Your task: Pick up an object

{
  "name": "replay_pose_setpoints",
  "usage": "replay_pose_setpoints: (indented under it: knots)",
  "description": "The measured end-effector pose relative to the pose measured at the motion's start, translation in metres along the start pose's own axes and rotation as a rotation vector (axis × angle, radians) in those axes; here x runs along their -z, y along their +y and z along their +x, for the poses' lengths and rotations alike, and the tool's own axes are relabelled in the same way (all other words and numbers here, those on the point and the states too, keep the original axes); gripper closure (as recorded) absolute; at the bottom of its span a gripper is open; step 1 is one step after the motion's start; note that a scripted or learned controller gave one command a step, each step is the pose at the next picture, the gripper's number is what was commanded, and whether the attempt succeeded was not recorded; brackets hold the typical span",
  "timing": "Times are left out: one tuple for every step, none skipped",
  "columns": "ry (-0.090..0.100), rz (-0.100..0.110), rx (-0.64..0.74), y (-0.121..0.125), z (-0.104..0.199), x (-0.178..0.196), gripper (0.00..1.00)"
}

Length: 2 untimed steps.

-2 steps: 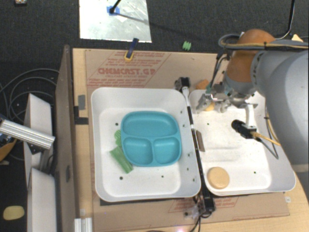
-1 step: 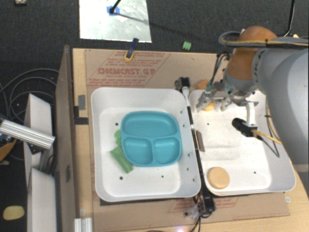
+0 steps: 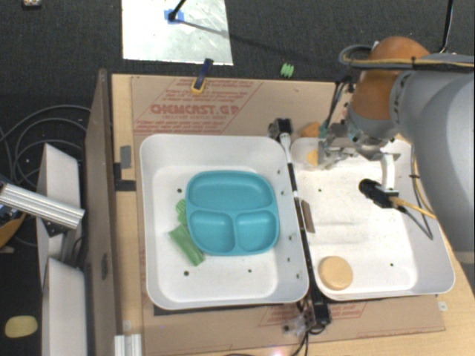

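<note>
From my station I see the gripper [image 3: 331,154] down in the far left corner of the right bin [image 3: 371,239], hanging off the grey arm [image 3: 434,117] that reaches in from the right. I cannot tell from this angle whether the gripper is spread or pressed together, and I see nothing clearly held in it. Just to its left, against that same corner, sits a small yellow piece [image 3: 312,156]. A small orange piece [image 3: 309,130] shows a little farther off, at the bin's far rim; I cannot tell whether it lies inside or outside. Well apart from the gripper, in the near left corner of the right bin, a round tan disc [image 3: 336,272] lies flat on the white floor. Across the divider, the left bin [image 3: 223,153] carries a teal divided plate [image 3: 232,212] near its middle, with a green item [image 3: 185,242] poking out from under the plate's left edge. Both bins rest on a cardboard sheet [image 3: 194,108] with red print that covers the tabletop.
</note>
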State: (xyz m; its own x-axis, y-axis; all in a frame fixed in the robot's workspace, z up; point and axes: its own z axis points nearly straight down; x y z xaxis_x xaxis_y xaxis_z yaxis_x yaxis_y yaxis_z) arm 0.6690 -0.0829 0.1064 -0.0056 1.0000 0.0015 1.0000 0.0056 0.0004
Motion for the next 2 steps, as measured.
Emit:
replay_pose_setpoints:
  knots:
    - [-0.006,0.009,-0.001,-0.002,-0.004,-0.001,0.00]
    - [-0.005,0.015,-0.005,-0.004,-0.007,-0.015,0.00]
